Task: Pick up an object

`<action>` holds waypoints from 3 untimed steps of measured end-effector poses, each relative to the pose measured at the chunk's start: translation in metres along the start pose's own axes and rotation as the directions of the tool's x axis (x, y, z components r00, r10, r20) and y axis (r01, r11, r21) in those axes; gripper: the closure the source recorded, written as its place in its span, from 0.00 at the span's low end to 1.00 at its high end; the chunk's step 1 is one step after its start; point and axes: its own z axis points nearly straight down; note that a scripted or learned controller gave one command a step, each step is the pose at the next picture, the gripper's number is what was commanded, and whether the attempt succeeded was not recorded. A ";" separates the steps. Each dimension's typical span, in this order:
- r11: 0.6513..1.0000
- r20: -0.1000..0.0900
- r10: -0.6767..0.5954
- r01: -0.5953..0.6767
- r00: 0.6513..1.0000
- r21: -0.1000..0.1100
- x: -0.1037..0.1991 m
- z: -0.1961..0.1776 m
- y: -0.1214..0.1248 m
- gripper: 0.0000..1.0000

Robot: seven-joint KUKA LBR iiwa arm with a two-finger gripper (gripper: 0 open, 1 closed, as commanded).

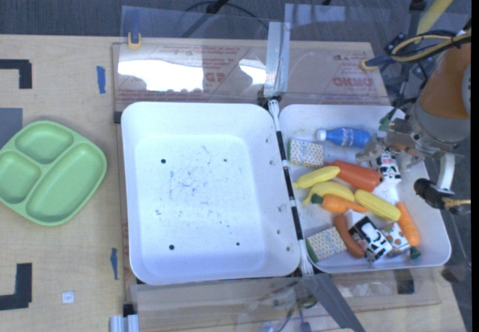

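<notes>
The right bin [438, 248] holds a heap of toy food. A blue bottle [344, 136] lies at its back, with a small patterned box [307, 151] beside it. Below them lie a yellow banana [318, 175], a long red-orange piece [361, 174], a second banana [334, 191], a yellow corn cob [378, 206], a carrot [409, 227], a brown sausage [347, 234] and a black-and-white cow [371, 238]. My gripper [383, 148] hangs over the bin's back right part, just right of the bottle and above a small black-and-white toy [388, 170]. I see nothing held in it.
The left bin [142, 128] adjoins the right one, with a ridge between them. A green divided plate [49, 171] lies on the bench at far left. Clear plastic walls [194, 61] stand behind both bins. Cables and the arm body [445, 99] crowd the right side.
</notes>
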 end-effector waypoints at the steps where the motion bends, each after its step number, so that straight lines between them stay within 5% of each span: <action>1: 0.998 -0.001 -0.067 0.067 0.998 -0.011 -0.002 0.020 -0.015 0.00; 2: 0.998 0.005 -0.064 0.064 0.998 -0.017 -0.005 0.009 -0.014 1.00; 3: 1.000 0.000 -0.011 0.011 1.000 0.003 0.052 -0.080 -0.010 1.00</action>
